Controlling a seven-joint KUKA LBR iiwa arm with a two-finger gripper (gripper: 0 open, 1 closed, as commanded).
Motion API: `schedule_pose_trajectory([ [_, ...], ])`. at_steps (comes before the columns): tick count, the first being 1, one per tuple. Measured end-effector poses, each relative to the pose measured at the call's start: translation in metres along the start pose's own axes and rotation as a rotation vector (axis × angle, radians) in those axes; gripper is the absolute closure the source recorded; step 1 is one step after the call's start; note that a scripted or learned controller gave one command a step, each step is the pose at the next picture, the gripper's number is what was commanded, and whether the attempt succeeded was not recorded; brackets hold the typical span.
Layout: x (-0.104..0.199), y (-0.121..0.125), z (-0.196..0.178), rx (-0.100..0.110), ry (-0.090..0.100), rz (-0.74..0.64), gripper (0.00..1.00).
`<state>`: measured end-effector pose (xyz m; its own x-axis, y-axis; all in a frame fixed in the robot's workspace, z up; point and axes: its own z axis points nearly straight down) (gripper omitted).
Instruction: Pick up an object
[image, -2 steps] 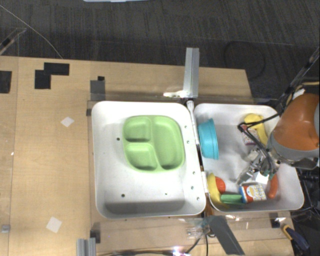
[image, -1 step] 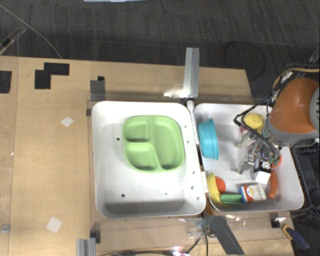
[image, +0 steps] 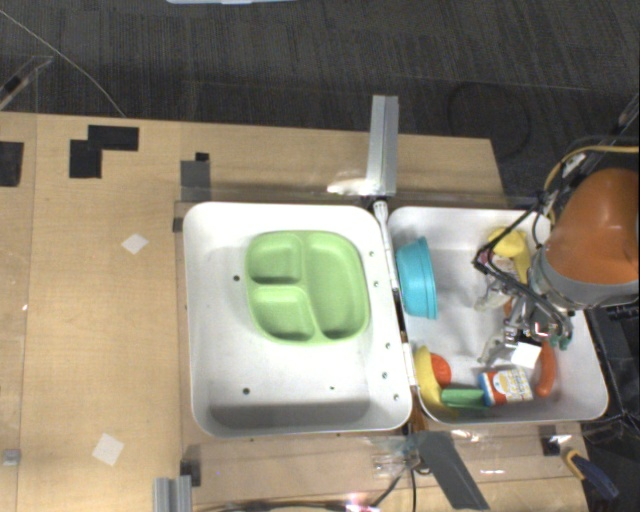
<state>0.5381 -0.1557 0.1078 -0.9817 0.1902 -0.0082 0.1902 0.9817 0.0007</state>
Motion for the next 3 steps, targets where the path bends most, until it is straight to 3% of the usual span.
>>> schedule_pose_trajectory([
  [1, 0.006, 0.009, 0.018, 0.001, -0.006, 0.006, 0.0],
  [2, 0.021, 0.022, 0.016, 0.0, 0.0, -0.256, 0.0],
  [3, -0.007, -0.048, -0.013, 0.004, -0.004, -0.276, 0.0],
])
